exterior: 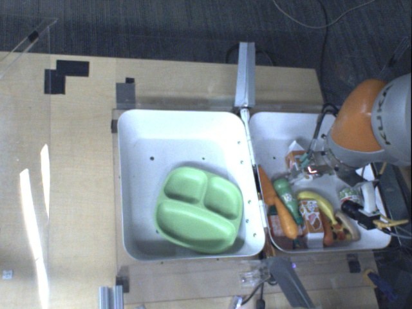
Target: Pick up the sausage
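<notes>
At lower right of the frame, in the right-hand shallow white bin [277, 126]: a short reddish-brown sausage [329, 235], or what looks most like one, small and half buried. Lying low among clutter, just beside the curved yellow banana [320, 203] and the small brown printed carton [310, 216]. Not lifted, apparently not yet touched. Above it in the frame and well apart, with the banana between: the grey two-finger gripper [313, 167], down inside the same bin under the orange band. How wide or narrow its grip stands: impossible to tell, too blurred. Nothing seen held. Probably early in the task, with reach, closing and lift all left. Further left, a long orange carrot [287, 220]; in the left-hand white bin [161, 129], a green sectioned plastic plate [201, 208].
</notes>
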Available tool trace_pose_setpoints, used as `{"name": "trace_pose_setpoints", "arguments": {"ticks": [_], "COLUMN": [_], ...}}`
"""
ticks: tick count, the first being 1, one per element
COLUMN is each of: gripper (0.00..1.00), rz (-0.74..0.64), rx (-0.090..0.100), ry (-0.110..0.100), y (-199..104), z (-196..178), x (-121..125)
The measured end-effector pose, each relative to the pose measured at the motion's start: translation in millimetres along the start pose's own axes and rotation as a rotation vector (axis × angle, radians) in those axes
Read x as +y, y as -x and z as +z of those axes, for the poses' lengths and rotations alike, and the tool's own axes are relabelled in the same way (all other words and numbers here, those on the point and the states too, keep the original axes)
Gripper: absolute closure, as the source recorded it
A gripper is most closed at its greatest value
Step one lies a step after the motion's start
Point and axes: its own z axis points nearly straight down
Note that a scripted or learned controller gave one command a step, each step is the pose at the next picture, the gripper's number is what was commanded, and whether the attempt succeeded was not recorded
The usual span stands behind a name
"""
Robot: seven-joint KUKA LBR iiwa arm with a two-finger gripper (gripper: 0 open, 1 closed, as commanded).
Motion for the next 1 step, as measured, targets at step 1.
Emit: {"name": "trace_pose_setpoints", "arguments": {"ticks": [1], "gripper": [1.00], "rz": [-0.005], "rx": [0.003], "ry": [-0.016], "y": [56.8], "z": [-90.9], "x": [-40.6]}}
